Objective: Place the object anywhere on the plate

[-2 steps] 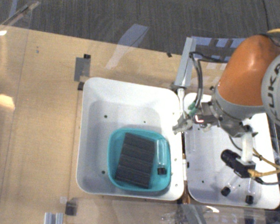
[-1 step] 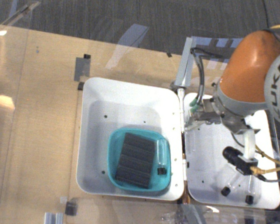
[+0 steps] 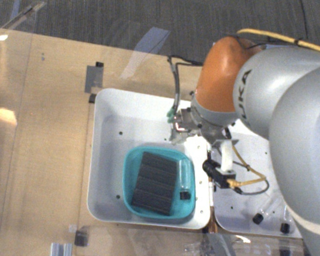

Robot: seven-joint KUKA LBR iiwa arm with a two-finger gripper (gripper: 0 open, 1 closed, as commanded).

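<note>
Two fingers were hidden from us beneath the metal wrist (image 3: 199,126), so we could not tell whether they stood open or closed. That wrist hung over the far right part of the left bin (image 3: 105,147), close to where it met the right bin (image 3: 240,218), and just beyond the far right corner of the plate (image 3: 131,167). Above it we saw the orange band (image 3: 223,74), and past that the grey arm (image 3: 305,112) took up the right side of the view.

The plate — teal, squarish, with rounded corners — sat in the near half of the left bin, toward its right wall. On it lay the dark ribbed block (image 3: 155,182), flat, covering most of the plate's middle and turned slightly against the plate's edges. Just beside the block, along the plate's right side, we made out a slim clear piece (image 3: 184,178) with a small black end; we could not tell what it was.

In the right bin, near its front wall, lay two small pieces well apart from the plate — a black-tipped one (image 3: 257,219) and a paler one (image 3: 284,227). Both bins rested on the pale wooden table (image 3: 30,156).
</note>
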